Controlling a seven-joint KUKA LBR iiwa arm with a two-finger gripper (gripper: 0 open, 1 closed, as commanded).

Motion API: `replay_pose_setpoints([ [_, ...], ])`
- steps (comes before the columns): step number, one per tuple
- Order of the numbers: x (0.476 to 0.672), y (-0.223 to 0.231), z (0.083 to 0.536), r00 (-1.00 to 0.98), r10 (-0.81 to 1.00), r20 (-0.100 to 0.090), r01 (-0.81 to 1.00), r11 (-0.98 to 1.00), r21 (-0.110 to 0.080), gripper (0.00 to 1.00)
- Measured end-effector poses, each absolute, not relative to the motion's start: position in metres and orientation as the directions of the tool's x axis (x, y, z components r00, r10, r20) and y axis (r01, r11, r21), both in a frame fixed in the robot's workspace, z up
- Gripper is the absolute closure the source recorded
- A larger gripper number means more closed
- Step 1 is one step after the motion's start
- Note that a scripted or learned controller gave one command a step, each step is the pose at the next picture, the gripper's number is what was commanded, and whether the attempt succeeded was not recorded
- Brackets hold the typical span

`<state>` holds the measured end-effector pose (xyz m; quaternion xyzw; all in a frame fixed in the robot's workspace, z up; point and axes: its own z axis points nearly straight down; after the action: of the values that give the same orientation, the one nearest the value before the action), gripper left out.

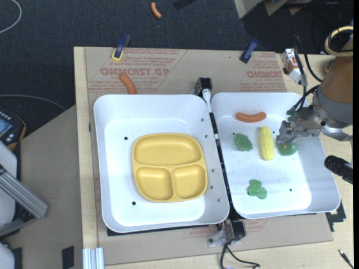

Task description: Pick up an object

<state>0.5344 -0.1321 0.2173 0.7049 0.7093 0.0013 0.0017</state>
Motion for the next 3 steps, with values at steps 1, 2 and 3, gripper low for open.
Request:
replay_pose_setpoints([
  [1,0.574,-0.098,0.213,-0.005,1.0,-0.001,1.0,0.005,0.005,1.0],
  [2,0.601,-0.062,0.215,-0.005,1.0,0.0,1.0,0.005,0.005,1.0],
  [3,0.597,-0.057,0.218,-0.001,1.0,0.0,1.0,0.001,0.001,1.0],
])
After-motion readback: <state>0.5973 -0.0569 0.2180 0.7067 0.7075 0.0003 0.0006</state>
